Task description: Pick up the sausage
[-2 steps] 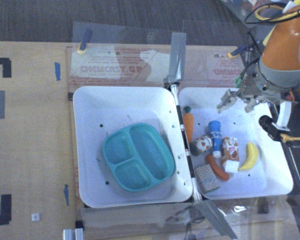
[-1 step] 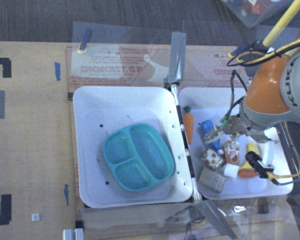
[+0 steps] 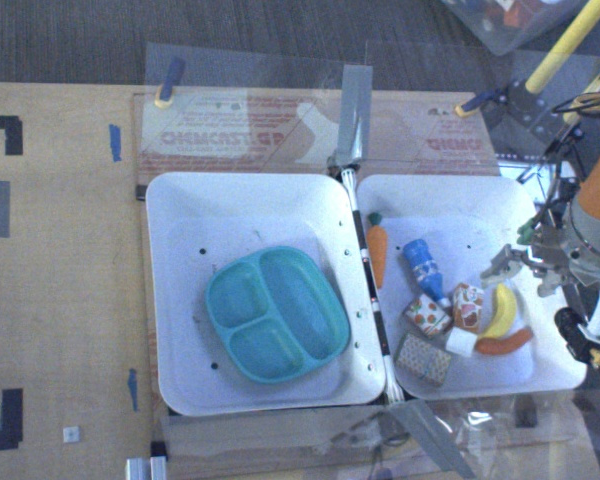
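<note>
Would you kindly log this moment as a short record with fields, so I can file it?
target: sausage, lying in the right bin near its front right corner
neighbours: banana just behind it, white block to its left
gripper: above the right bin's right side, behind the banana
left bin: teal divided plate
also in right bin: carrot, blue bottle

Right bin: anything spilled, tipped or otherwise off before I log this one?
Nothing stands out. The sausage lies flat in the right bin, just below the banana, among toys lying loose: carrot, blue bottle. All sit inside the walls. The gripper hovers above the banana, not on the sausage.
</note>
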Robot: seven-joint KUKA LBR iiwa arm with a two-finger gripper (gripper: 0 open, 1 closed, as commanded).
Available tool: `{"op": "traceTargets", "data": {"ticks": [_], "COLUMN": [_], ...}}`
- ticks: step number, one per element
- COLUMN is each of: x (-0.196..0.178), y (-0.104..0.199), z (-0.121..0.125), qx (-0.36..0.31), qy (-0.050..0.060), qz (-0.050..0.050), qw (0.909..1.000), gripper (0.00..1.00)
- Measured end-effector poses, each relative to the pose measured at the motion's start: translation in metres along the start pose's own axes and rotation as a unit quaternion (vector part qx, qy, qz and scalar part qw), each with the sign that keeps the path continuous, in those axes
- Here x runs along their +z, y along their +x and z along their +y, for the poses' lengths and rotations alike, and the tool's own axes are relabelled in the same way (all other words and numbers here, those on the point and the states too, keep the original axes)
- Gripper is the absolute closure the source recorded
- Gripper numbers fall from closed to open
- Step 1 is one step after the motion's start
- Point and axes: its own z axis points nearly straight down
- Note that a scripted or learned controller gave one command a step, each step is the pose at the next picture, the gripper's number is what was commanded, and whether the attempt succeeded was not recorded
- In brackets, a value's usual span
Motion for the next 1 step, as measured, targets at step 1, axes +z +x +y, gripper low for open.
{"op": "traceTargets", "data": {"ticks": [1], "x": [-0.0098], "y": [-0.0012], "z": [0.0009], "qx": [0.001], "qy": [-0.002], "qz": [0.0], "qw": [1.0], "gripper": [1.0]}}
